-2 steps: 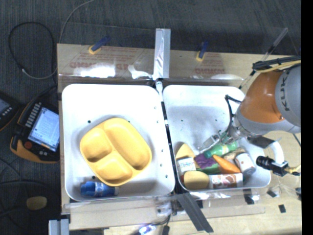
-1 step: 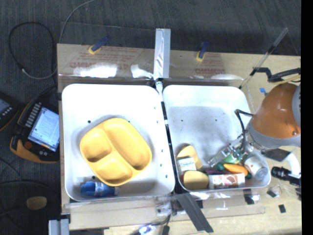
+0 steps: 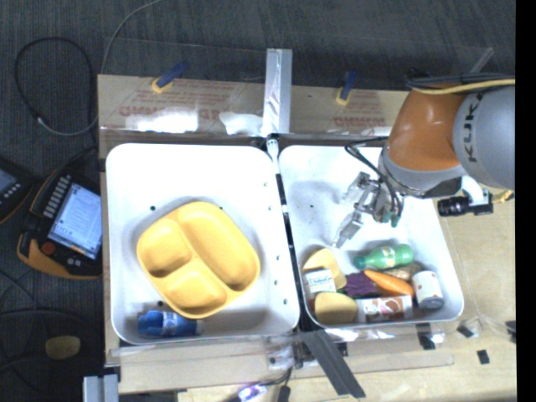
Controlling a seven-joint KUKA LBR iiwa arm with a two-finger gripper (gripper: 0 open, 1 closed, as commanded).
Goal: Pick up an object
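Jaws (image 3: 358,209) spread, nothing between them — above right bin (image 3: 314,178), near green bottle (image 3: 383,256).

I see bright, even overhead light washing out both white bins (image 3: 193,162). Soft shadows gather at the yellow tray's (image 3: 198,258) six o'clock side. Small items look grainy, slightly soft.
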